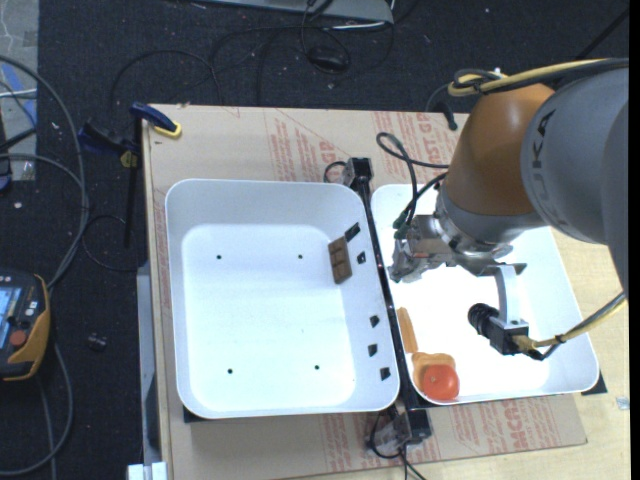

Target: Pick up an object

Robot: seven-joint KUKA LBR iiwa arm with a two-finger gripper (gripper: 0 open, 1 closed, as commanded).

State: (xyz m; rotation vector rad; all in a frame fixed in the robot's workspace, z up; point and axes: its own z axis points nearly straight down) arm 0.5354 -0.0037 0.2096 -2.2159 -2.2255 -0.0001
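Black cables [250, 38] are trailing over the dark floor beyond the bench, a blue and yellow clamp [155, 120] is gripping the board's far-left corner (beside the left bin).

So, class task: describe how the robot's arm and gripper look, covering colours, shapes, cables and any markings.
The arm is a thick, rounded grey casing with a broad orange band above the wrist. Dark letters run along the grey shell near that band. A yellow cable arcs over the top, and black cables hang beside the wrist. The metallic grey gripper assembly sits below the band.
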